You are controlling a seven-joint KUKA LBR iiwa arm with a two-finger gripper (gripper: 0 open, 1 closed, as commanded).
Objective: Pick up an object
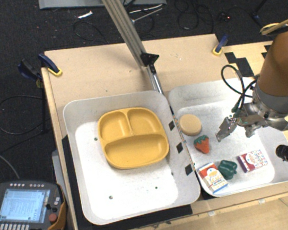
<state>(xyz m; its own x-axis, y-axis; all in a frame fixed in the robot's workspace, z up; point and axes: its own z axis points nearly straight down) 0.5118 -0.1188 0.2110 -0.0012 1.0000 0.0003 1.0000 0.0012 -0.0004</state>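
Over the right bin, the gripper hangs with its jaws spread wide and nothing between them. Below it on the bin floor lie a round tan biscuit, a red strawberry, a green toy, a small orange-and-white carton and a red-and-white box, all apart from the jaws. A yellow divided plate sits in the left bin on the worktop.
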